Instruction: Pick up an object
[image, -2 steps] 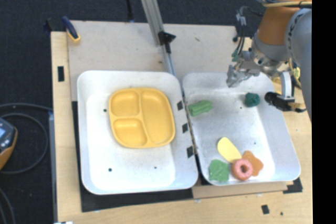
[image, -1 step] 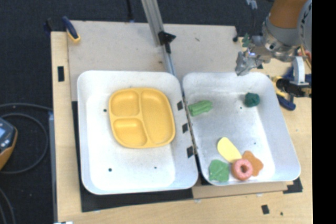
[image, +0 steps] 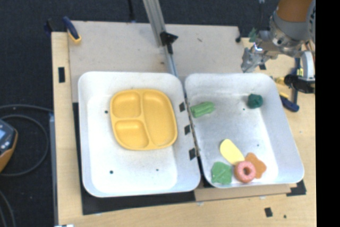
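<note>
- Nearest to you, at the front of the right white bin (image: 287,130), sits a little pile of toys: a green lumpy soft toy (image: 221,173), a pink ring-shaped toy donut (image: 245,171), an orange lumpy toy (image: 258,164) and a pale yellow oval toy (image: 231,150).
- These four touch or nearly touch each other, so I think they are a hard pick. You could bump one while you grab the next.
- Two toys lie alone and look easier: the light green roll-shaped toy (image: 202,109) by the bin's left wall, and the small dark green round toy (image: 255,100) near the back right.
- You could go for the dark green one, since it is closest to the metal two-finger claw (image: 253,58) and has bare floor all around it.
- Come straight down over its middle, and put one finger on each side before you squeeze.
- Lift slowly, so it does not slip out.
- Your claw hangs over the back rim of the right bin, up on the grey and orange arm (image: 295,5).
- It touches no toy, and nothing is between its fingers.
- I cannot tell how wide it is; it is too small and dark to see.
- On the left, the other white bin (image: 95,167) holds a yellow plastic plate with three sections (image: 143,118). That plate is big and flat, so leave it alone.
</note>
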Controlling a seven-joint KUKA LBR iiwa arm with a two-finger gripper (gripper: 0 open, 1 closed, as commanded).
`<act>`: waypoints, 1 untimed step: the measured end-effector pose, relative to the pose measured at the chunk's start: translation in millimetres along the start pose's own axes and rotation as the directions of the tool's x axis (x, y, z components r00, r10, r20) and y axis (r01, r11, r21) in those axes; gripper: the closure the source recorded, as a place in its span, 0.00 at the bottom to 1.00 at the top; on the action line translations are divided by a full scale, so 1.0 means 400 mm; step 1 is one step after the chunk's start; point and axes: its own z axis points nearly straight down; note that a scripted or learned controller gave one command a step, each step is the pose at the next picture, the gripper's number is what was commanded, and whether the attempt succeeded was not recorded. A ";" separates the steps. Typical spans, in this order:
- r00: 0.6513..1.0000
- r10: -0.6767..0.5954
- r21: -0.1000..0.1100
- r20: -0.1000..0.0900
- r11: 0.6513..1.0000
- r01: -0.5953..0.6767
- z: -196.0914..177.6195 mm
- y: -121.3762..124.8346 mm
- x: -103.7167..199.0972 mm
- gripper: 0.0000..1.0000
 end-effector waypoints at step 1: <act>1.000 0.001 0.005 -0.001 1.000 -0.001 0.013 -0.088 0.120 1.00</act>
